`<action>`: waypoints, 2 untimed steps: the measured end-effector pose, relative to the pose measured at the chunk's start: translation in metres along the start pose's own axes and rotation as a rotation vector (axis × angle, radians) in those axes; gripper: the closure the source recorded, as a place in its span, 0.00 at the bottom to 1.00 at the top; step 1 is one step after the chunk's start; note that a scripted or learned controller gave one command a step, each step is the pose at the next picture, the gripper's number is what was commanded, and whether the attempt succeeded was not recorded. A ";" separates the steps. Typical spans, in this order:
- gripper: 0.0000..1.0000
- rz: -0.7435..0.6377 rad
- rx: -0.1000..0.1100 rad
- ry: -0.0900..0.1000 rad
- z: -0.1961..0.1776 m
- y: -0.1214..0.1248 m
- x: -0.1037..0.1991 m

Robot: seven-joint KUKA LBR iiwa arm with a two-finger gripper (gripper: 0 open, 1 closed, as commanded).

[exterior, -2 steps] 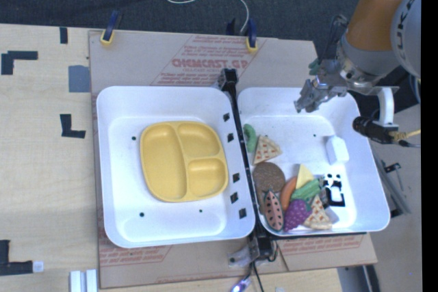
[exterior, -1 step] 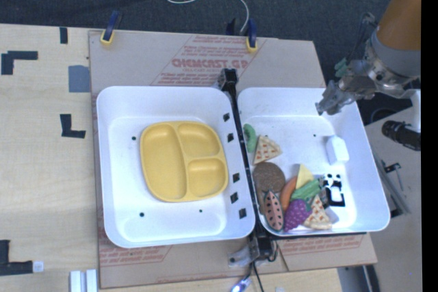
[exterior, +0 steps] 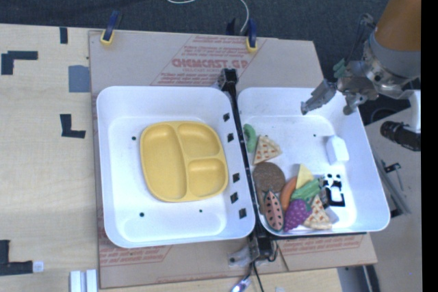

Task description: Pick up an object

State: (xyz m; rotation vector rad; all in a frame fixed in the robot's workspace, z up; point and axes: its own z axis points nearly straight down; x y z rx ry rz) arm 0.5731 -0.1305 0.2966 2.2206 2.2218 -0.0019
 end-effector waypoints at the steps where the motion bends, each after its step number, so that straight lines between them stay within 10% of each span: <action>1: 0.00 0.012 0.007 -0.001 0.049 -0.055 -0.100; 2: 0.00 -0.002 0.005 0.002 0.143 0.010 -0.091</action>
